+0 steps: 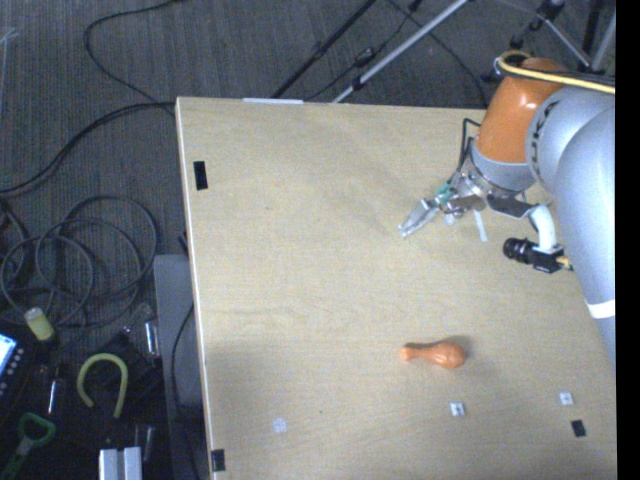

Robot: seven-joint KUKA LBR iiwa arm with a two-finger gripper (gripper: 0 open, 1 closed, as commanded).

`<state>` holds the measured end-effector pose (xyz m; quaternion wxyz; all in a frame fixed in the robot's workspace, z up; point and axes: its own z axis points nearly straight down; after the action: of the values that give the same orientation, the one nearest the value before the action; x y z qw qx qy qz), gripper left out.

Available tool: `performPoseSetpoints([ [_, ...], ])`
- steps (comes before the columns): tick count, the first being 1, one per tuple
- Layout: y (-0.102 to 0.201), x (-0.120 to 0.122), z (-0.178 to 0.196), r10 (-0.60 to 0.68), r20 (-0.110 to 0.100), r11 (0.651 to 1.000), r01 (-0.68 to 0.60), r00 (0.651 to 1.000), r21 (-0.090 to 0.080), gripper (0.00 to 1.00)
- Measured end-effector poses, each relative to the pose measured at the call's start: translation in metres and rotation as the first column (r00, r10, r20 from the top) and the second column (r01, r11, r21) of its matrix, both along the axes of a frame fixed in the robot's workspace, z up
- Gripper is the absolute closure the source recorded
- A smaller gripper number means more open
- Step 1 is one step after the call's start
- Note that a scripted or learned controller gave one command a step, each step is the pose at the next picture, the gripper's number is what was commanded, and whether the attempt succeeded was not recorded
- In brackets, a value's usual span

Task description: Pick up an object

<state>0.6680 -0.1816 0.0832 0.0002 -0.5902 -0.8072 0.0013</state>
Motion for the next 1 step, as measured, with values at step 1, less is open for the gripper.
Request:
performPoseSetpoints([
  [1,0.0621,0.0006,0.0009,0.252,0.002,0.968,-0.252,0.968,0.001,0.0],
])
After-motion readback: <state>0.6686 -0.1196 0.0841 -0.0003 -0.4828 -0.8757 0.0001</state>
